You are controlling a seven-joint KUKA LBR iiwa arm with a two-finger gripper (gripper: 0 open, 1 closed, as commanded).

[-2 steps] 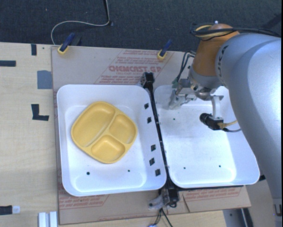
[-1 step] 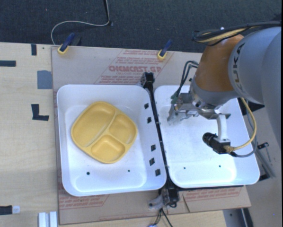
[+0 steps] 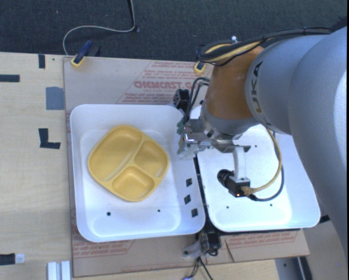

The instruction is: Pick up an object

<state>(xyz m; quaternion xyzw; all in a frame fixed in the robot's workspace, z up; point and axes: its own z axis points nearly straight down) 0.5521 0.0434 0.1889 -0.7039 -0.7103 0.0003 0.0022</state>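
Observation:
A yellow divided plate (image 3: 128, 162) with three compartments lies flat in the left white bin (image 3: 81, 214), toward its left and middle. My gripper (image 3: 187, 139) hangs over the right edge of that bin, by the seam between the two bins and just right of the plate. From above it shows as a small metal head under the orange band of the wrist (image 3: 236, 89). Nothing can be seen held in it. The large grey arm hides much of the right bin (image 3: 279, 214).
A black fitting (image 3: 230, 182) on a yellow cable hangs from the arm over the right bin. Both bins rest on a cardboard sheet (image 3: 145, 83) on the wooden bench. A yellow clamp (image 3: 78, 58) and a thin cable sit at the back left.

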